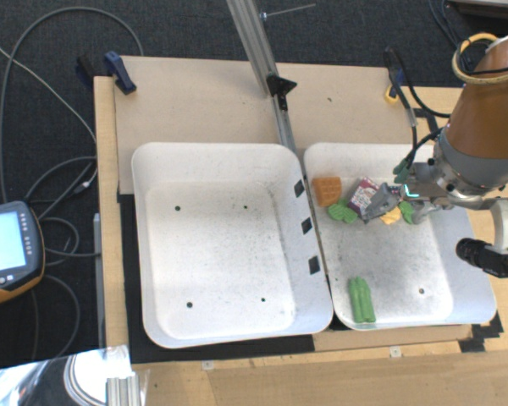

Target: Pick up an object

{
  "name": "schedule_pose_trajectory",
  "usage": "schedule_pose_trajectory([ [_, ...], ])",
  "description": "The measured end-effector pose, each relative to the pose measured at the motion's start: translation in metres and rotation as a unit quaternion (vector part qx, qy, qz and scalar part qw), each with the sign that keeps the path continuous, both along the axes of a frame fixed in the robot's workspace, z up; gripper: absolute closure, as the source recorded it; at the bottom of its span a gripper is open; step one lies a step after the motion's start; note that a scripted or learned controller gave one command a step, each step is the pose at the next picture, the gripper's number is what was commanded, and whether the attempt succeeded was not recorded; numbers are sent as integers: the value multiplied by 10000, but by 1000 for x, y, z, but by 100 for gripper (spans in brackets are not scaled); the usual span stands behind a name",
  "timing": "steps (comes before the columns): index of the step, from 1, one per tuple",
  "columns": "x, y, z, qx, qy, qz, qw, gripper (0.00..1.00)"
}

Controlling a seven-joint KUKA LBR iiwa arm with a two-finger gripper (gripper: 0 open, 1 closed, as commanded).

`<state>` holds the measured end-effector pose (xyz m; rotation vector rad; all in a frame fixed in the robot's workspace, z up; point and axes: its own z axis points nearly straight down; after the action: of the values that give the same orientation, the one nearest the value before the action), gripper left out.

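From above, my jaws (388,203) hang low in the right bin (423,307), over a small cluster at its far side; I cannot tell whether they are released or clenched. Touching them lie a pink-and-white packet (364,194), a green piece (342,213) and a yellow piece (392,217). An orange block (326,190) sits just beside. A green oblong toy (361,299) lies well apart, near the front rim.
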<state>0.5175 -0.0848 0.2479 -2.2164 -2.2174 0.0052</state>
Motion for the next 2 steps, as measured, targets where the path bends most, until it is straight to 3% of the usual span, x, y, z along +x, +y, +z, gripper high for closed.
schedule_pose_trajectory([
  [1,0,0,2,-3,-24,-3,10000,0],
  [2,-7,-7,-49,0,4,-9,10000,0],
])
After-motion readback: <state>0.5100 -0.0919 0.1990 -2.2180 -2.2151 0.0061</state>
